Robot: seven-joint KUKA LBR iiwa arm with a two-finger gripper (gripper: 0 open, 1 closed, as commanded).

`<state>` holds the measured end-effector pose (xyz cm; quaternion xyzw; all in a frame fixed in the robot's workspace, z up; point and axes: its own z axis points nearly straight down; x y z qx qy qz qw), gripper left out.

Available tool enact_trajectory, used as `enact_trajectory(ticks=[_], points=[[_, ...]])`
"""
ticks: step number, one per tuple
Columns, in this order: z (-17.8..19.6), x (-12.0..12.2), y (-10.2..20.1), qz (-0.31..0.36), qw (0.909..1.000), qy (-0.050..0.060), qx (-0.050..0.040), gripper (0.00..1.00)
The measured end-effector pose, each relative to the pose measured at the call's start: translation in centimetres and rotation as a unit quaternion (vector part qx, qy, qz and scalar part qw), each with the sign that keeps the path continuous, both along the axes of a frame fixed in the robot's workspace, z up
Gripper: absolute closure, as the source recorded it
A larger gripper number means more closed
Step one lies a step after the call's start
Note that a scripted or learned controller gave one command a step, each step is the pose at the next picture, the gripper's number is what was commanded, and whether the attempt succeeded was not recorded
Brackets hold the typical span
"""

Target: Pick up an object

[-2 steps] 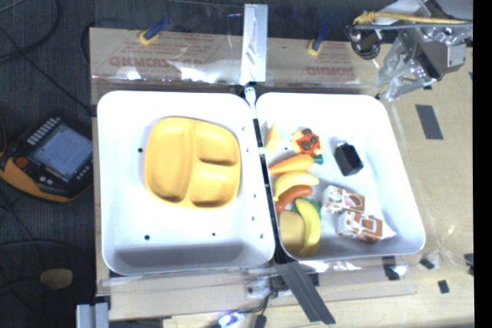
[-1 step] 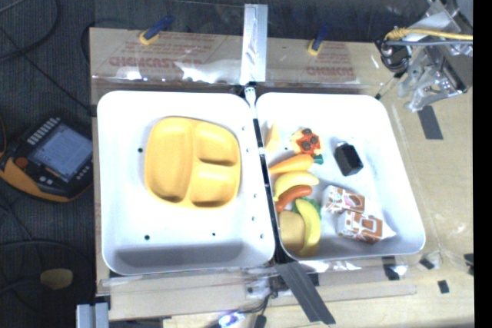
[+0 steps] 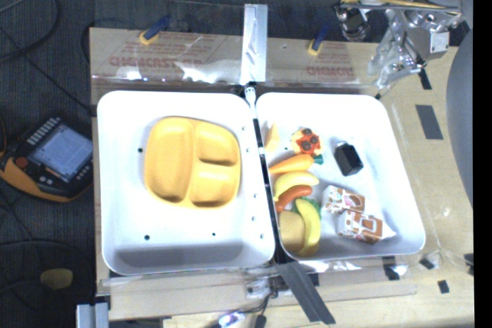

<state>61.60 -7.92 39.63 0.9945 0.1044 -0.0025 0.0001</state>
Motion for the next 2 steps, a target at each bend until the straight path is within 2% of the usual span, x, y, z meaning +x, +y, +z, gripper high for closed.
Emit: enact_trajectory(ticks=[1,2], points=[[-12.04,3.21,4.15,-0.001,1.0000,0.001,0.0002,1.00],[-12.00,3.22,4.12,-0.001,1.0000,0.001,0.0002,0.00]])
